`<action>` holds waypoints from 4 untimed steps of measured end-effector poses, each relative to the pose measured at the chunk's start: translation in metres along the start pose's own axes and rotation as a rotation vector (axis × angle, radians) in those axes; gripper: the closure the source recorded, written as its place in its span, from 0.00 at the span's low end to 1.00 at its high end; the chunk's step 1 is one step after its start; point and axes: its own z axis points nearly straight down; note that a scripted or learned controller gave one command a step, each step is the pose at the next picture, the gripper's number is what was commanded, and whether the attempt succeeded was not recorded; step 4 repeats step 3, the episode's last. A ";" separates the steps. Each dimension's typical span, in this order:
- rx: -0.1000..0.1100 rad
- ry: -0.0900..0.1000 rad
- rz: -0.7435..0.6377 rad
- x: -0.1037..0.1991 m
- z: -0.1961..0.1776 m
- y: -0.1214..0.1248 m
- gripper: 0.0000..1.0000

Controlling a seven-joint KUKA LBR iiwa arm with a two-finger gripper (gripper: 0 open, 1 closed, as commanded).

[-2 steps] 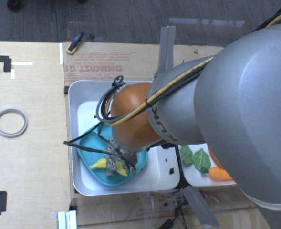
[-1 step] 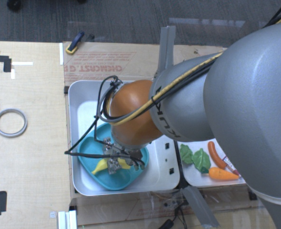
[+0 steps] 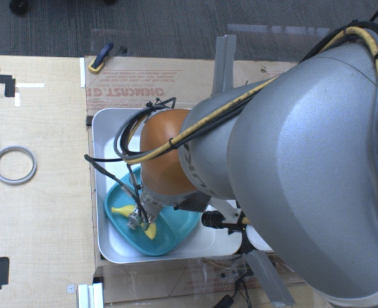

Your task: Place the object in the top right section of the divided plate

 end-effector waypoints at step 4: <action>0.000 0.002 -0.396 -0.032 -0.033 -0.054 0.00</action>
